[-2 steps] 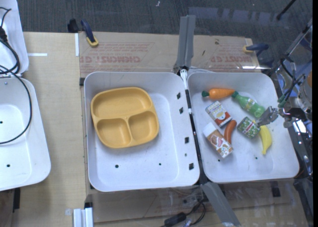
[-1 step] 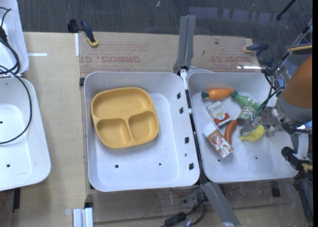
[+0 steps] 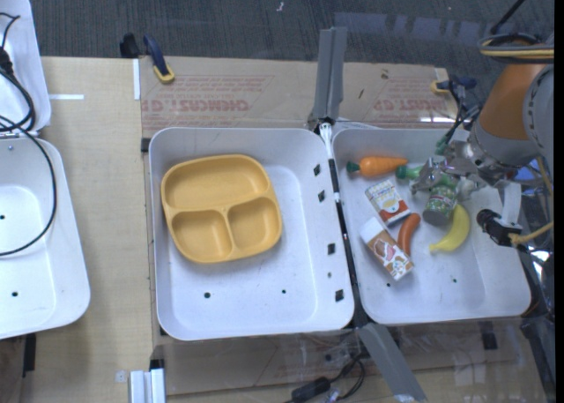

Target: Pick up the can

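The can (image 3: 439, 205) is small, grey-green and stands upright in the right bin (image 3: 493, 300), between a sausage and a banana. My gripper (image 3: 441, 177) reaches in from the right and sits right over the can's top, at its far side. The gripper's metal parts overlap the can's upper rim and hide it. The grey arm with its orange band (image 3: 511, 101) rises at the right edge.
Around the can lie a carrot (image 3: 381, 165), a small carton (image 3: 388, 200), a red sausage (image 3: 408, 232), a second carton (image 3: 388, 253) and a banana (image 3: 453, 230). A yellow divided plate (image 3: 220, 207) lies in the left bin (image 3: 176, 304).
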`<state>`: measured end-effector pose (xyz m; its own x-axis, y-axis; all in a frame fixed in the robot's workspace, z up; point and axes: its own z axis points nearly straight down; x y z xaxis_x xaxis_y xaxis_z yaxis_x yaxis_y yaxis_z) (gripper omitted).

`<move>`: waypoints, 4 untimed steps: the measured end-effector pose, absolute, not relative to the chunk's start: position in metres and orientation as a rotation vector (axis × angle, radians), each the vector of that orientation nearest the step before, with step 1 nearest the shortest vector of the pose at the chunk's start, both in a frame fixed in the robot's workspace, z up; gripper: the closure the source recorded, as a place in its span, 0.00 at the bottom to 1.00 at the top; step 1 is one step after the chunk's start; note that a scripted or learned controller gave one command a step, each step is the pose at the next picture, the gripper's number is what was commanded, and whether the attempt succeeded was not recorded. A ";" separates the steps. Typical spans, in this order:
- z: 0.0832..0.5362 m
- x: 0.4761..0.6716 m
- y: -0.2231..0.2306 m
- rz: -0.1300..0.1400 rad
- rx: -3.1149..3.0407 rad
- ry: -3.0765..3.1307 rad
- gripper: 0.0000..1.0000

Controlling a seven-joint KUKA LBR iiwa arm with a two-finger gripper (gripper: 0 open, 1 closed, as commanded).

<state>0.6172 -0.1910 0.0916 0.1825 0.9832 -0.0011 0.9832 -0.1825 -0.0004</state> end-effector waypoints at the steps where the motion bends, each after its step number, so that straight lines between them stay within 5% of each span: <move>1: 0.101 0.617 -0.191 -0.005 2.409 2.012 1.00; 2: 0.101 0.617 -0.191 -0.005 2.410 2.012 0.00; 3: 0.096 0.582 -0.202 0.012 2.438 1.982 0.00; 4: 0.106 0.582 -0.206 0.009 2.435 1.975 1.00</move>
